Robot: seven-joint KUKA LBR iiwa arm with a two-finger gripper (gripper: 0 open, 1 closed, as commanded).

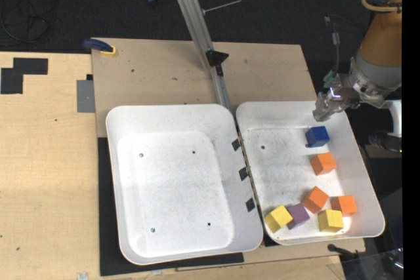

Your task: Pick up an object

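Observation:
The right bin (282, 160) holds several small blocks. A blue block (317, 136) lies near its far right side, with an orange block (322, 163) just below it. Toward the near edge sit another orange block (315, 199), a third orange block (345, 205), a purple block (298, 214) and two yellow blocks (278, 217) (330, 220). My gripper (324, 109) hangs at the bin's far right rim, just above and behind the blue block, with nothing visibly held.
The left bin (170, 180) lies beside the right one, with black clips (241, 172) along the seam between them. A slanted aluminium rail (197, 23) rises from behind the bins. Wooden bench surface extends to the left.

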